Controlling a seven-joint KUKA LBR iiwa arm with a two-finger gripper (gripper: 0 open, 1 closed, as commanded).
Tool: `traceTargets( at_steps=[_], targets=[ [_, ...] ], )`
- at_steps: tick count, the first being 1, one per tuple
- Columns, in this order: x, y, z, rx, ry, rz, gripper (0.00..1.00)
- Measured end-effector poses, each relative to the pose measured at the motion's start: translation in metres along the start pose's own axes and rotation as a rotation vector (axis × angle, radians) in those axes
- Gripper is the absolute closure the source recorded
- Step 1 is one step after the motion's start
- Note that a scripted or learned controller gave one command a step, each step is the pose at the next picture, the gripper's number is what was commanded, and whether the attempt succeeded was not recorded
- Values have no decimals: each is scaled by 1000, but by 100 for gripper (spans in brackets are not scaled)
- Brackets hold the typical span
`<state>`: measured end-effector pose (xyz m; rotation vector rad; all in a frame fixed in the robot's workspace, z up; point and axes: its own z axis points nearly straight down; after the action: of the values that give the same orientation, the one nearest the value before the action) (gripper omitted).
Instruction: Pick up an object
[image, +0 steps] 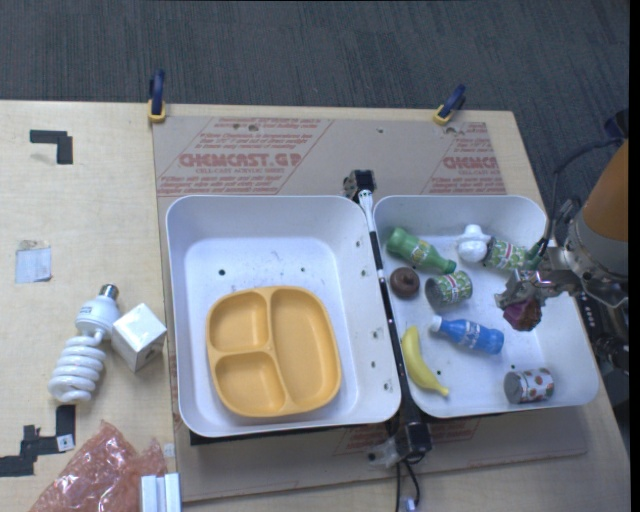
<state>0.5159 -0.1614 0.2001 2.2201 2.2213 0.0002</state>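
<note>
Maroon object (523, 314) hangs beneath the gripper (527, 290) by the right bin's (566, 345) right edge; grip unclear.

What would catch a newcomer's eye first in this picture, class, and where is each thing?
The yellow divided plate lies in the left bin and draws the eye first. The right bin holds a scatter of small things: a banana, a blue bottle and a green bottle. The gripper hangs over that bin's right side, by a dark red object.
</note>
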Motion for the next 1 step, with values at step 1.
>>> traceTargets(
  at_steps=[1],
  targets=[
    [54, -38, -4, 1, 0, 1, 100]
  ],
)
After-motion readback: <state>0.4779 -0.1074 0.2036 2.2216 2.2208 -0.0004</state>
